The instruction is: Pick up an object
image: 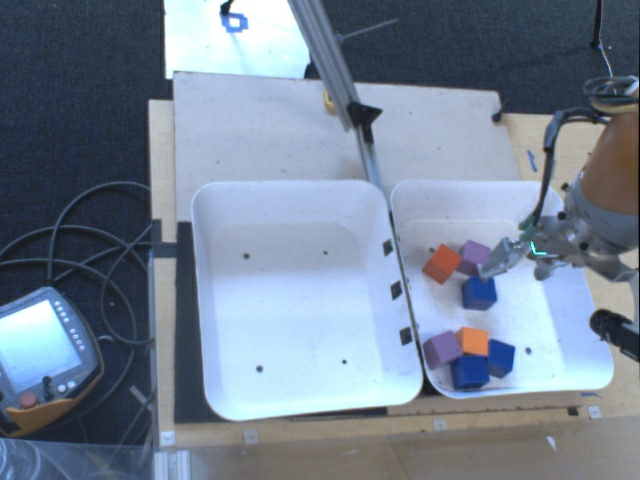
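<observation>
Several small blocks lie in the right bin (560,368). An orange-red block (441,263), a purple block (473,256) and a blue block (479,292) form a cluster near the bin's middle. Close to the front wall sit another purple block (441,348), an orange block (473,342) and two blue blocks (468,371) (500,357). My gripper (512,256) reaches in from the right and hangs just right of the upper purple block, above and to the right of the blue one. I see nothing held in it.
The left bin (300,298) stands beside the right one, and the two share a dividing wall. A slanted metal pole (325,48) crosses the back of the bench. Cables and a teach pendant (40,358) lie on the floor at the left.
</observation>
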